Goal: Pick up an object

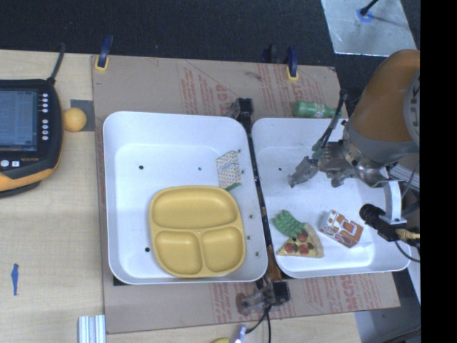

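- The cardboard sheet [178,84] under the bins carries rows of red print along its edges, too small and blurred to read.
- The small red-and-white packet [340,229] in the right bin [285,138] has markings that cannot be read.
- The handheld pendant [25,136] shows a lit screen; its contents are illegible.

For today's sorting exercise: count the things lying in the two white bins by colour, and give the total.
Yellow: 1, tray
Green: 1, leafy toy
Patterned pale: 1, packet
Red and white: 1, box
Multicoloured: 1, pizza slice
Total: 5
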{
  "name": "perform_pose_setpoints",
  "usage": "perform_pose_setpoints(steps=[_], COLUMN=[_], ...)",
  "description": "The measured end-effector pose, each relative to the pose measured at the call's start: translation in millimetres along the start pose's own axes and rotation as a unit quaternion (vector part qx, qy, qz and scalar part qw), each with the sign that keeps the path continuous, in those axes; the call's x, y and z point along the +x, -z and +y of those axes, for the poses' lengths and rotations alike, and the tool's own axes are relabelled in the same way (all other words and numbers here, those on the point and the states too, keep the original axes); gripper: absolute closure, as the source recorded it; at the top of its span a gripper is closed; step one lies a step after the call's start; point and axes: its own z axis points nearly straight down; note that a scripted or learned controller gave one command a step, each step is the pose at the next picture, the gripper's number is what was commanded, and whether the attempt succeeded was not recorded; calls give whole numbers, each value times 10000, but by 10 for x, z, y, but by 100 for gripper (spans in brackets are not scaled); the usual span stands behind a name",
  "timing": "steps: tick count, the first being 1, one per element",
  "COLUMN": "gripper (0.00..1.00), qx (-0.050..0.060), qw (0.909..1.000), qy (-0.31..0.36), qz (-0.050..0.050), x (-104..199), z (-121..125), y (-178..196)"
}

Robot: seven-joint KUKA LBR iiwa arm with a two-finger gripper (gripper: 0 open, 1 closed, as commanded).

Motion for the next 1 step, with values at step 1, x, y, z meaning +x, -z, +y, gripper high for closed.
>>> perform_pose_setpoints(steps=[1], gripper=[0], qx=[7], qw=[10000], qy=[7], qz=[-9], x=[398], z=[-201], y=[-8])
